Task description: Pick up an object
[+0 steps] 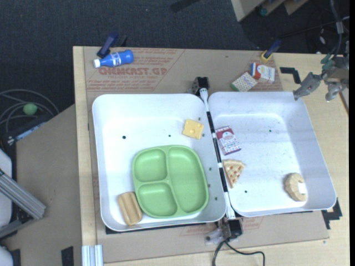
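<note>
Camera view, looking down at a slant, takes in a tan cardboard-topped desk (pixel 83 148) bearing two shallow white bins side by side; the left white bin (pixel 105 148) holds a light green three-compartment plastic plate (pixel 169 180), with a tan ridged bread-like block (pixel 129 208) touching the plate's lower left edge and a small yellow cheese-like wedge with holes (pixel 193 128) lying apart above the plate, near the bin's right wall; the right white bin (pixel 277 143) holds a small red-and-white carton (pixel 227 140) near its left wall, an orange waffle-patterned pizza-like slice (pixel 232 172) just below it, and a beige rounded pastry-like piece (pixel 295 186) well apart near the lower right corner.

On the bare desk behind the bins lie a blue-and-white bottle on its side (pixel 114 59) at the upper left, and a small cluster of boxes (pixel 254 76) (one checkered, one red and white) just above the right bin; a green ball (pixel 30 109) sits among cables on the floor to the left.

At the upper right edge, above the right bin's far corner, the grey gripper (pixel 317 85) hangs over the desk; it holds nothing that can be seen, and whether it is spread or closed I cannot tell.
</note>
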Robot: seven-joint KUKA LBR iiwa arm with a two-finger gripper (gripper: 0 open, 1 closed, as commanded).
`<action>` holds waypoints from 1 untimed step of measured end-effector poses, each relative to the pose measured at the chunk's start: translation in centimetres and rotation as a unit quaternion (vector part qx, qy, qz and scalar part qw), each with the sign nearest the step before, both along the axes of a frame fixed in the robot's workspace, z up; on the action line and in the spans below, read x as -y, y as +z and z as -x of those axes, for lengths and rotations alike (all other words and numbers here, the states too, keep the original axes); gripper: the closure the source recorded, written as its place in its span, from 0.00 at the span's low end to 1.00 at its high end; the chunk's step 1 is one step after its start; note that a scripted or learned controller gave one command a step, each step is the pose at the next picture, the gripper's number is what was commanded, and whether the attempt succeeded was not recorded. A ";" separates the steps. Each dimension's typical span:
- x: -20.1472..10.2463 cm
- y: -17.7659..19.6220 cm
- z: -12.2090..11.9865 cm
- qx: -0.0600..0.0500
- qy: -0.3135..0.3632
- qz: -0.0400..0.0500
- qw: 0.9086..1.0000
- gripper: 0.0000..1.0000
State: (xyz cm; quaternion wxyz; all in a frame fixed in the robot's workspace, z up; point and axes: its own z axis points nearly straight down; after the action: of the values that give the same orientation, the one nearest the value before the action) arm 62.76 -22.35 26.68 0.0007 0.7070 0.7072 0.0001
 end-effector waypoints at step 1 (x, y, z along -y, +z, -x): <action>-8.9 -12.8 -3.0 -0.003 0.001 -0.002 1.000 0.00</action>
State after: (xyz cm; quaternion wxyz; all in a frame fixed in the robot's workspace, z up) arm 65.73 -13.44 13.86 -0.0027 0.7063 0.7079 -0.0004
